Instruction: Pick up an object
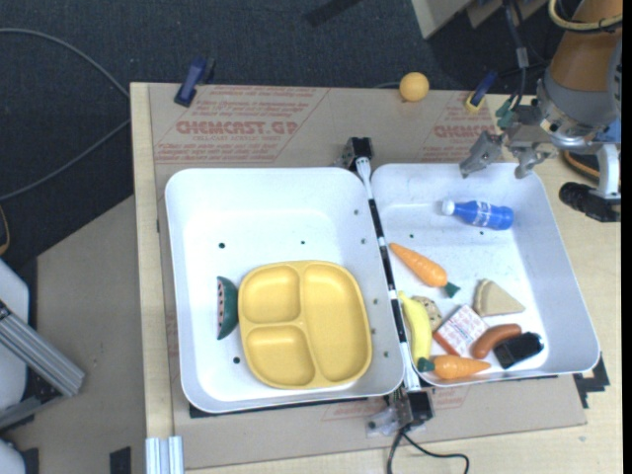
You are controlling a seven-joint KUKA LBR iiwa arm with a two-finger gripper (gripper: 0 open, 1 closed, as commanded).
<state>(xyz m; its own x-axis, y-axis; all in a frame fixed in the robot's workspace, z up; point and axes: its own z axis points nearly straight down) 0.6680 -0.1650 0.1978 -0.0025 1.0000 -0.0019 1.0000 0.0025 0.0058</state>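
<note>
— Item one, the gripper: where does it stand?

— Above the far rim of the right bin, jaws spread apart, nothing between them. Approach step, by my reading; no grasp begun.

— Stock in that bin?

— Blue bottle, lying flat, nearest the gripper. Carrot mid-bin. Near corner, crowded: banana, second carrot, sausage, wedge, red-and-white packet, black piece.

— Left bin?

— Yellow divided plate, watermelon slice tucked at its edge.

— Next move calls for?

— Likely a descent over the bottle, jaws set across its narrow body; it lies apart from the rest.
</note>
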